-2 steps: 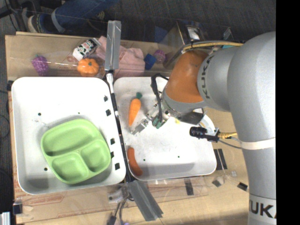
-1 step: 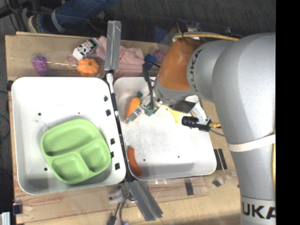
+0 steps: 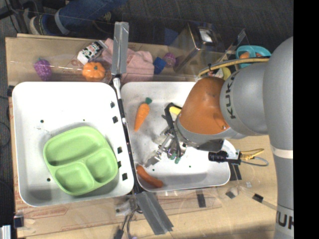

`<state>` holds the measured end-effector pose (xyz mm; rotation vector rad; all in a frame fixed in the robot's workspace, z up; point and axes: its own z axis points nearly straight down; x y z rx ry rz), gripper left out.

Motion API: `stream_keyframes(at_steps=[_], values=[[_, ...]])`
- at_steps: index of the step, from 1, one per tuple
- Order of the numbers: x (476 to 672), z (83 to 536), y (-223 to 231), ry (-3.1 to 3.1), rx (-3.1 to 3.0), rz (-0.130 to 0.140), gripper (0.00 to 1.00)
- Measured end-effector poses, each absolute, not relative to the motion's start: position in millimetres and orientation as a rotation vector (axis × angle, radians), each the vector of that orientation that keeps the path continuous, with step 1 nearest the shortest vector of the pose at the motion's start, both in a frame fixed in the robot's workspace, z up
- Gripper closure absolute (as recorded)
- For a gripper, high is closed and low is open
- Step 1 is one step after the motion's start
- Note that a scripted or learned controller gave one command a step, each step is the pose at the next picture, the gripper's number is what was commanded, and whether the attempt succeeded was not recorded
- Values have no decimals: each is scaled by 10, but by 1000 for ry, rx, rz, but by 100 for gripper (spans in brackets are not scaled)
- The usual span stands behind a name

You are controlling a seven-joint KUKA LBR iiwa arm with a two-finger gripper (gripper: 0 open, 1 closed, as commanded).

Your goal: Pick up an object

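Carrot lies at about ten o'clock in the right bin, apart from my pincer, which hangs low mid-bin; whether its tips are spread or closed I cannot tell, possibly over bare floor.

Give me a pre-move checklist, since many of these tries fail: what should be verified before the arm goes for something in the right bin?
1. Claw is over the right bin: ok.
2. Object seen between its fingers: not ok, none visible.
3. Finger opening: cannot tell, too blurred.
4. Carrot lies apart from the claw, unobstructed: ok.
5. Reddish sausage-like item sits against the bin's near wall, likely awkward to grasp: not ok.
6. Yellow item is partly hidden under the arm: cannot tell its shape.
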<state>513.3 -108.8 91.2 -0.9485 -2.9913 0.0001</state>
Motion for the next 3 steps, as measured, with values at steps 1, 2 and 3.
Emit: stream_keyframes(at_steps=[1, 2, 3], values=[[5936, 923, -1170, -3006, -915, -1, 0], [5575, 2394, -1863, -2985, -991, 1, 0], [5612, 1226, -924, -2824, -1364, 3, 0]])
